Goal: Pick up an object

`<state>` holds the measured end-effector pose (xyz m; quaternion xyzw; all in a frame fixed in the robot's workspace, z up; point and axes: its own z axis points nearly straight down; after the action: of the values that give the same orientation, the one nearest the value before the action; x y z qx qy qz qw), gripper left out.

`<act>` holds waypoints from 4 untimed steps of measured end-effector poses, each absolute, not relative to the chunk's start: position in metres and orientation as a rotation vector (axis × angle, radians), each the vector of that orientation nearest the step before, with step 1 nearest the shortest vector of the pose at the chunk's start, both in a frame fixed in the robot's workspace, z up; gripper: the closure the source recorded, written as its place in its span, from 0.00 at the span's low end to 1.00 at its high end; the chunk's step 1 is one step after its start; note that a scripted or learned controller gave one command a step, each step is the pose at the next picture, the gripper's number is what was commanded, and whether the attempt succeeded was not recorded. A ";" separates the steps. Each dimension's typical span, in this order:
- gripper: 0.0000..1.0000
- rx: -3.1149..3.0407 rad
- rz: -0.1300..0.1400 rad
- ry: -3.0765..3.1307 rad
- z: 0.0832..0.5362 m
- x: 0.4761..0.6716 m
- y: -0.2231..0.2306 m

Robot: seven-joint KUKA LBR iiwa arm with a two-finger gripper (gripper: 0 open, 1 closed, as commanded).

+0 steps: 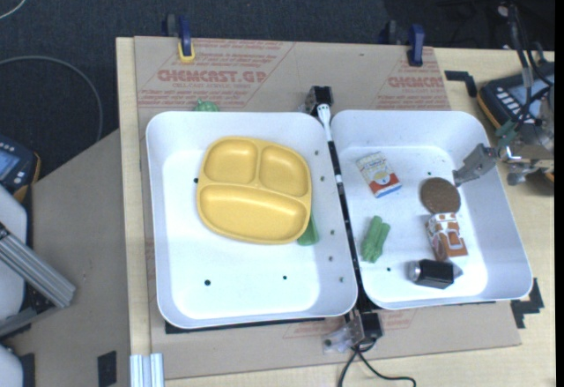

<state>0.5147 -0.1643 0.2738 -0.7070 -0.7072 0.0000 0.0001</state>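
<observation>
Five small things lie in the right bin point(493, 200). Gripper point(476, 163) sits at two o'clock, just beside the brown disc point(439, 196) (fingers unclear, I cannot tell). Best drop straight down over it.

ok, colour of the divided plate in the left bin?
Yellow. The divided plate shows clearly in the camera view, in the left bin.

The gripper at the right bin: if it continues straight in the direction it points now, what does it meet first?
The gripper points left and slightly down in the view, toward the brown round object in the right bin. That would probably be the first contact, though its height above the bin is unclear from this single view.
</observation>
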 end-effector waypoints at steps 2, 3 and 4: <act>1.00 -2.211 0.004 -2.220 0.240 0.477 -0.102; 1.00 -2.209 0.002 -2.225 0.214 0.479 -0.038; 1.00 -2.215 -0.007 -2.231 0.250 0.480 0.016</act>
<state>0.4800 0.0159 0.2502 -0.7046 -0.7096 -0.0023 -0.0010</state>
